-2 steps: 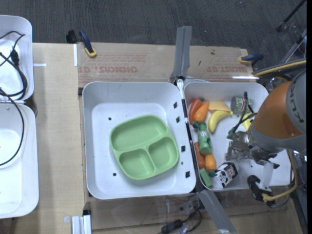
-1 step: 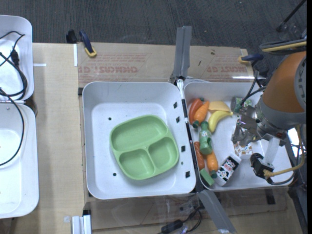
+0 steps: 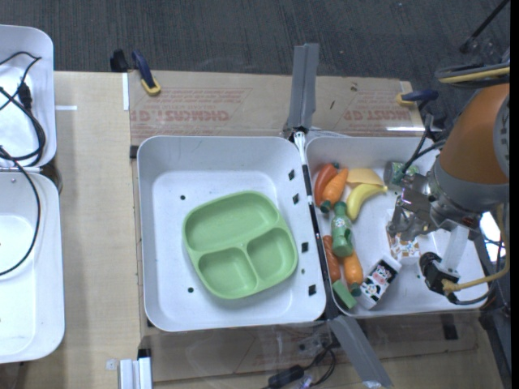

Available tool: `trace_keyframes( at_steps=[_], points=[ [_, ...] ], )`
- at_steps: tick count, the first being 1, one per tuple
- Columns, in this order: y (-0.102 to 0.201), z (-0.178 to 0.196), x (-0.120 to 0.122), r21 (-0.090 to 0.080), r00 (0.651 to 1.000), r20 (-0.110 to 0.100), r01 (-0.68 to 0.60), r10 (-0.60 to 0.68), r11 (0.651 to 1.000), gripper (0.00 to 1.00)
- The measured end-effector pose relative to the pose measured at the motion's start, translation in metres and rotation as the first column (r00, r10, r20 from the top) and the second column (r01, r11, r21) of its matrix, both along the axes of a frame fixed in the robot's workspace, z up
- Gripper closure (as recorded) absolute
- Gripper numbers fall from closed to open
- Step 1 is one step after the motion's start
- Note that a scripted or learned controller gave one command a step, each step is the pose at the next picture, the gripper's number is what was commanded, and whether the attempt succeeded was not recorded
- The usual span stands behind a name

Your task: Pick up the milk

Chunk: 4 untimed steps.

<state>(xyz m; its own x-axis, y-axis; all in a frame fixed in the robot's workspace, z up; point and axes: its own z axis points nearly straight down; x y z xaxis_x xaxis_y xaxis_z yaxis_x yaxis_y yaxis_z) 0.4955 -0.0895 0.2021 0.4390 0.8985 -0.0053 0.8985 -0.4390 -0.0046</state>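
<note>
The milk (image 3: pixel 379 280) is a small white carton with black cow patches. It lies tilted on the floor of the right bin (image 3: pixel 405 302), near the front wall. My gripper (image 3: pixel 403 229) hangs over the middle of that bin, up and to the right of the milk and apart from it. Below the gripper's tip lies a small white and red packet (image 3: pixel 408 248). The grey arm with its orange band (image 3: pixel 480 136) comes in from the right.
Along the right bin's left side lie orange carrots (image 3: pixel 331 183), a yellow banana (image 3: pixel 362 191), a green vegetable (image 3: pixel 340 232), more orange pieces (image 3: pixel 350 270) and a green block (image 3: pixel 344 296) beside the milk. The left bin (image 3: pixel 162 217) holds a green divided plate (image 3: pixel 239 243).
</note>
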Motion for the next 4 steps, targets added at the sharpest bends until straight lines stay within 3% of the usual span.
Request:
trace_keyframes(
  at_steps=[2, 3, 4],
  points=[
    [-0.001, 0.016, 0.001, -0.003, 1.0, -0.006, -0.006, 0.006, 1.0, 1.0],
    [-0.001, 0.016, 0.001, -0.003, 1.0, -0.006, -0.006, 0.006, 1.0, 0.0],
    [-0.067, -0.111, -0.011, 0.003, 0.999, 0.002, 0.041, -0.041, 0.999, 0.0]
  ],
)
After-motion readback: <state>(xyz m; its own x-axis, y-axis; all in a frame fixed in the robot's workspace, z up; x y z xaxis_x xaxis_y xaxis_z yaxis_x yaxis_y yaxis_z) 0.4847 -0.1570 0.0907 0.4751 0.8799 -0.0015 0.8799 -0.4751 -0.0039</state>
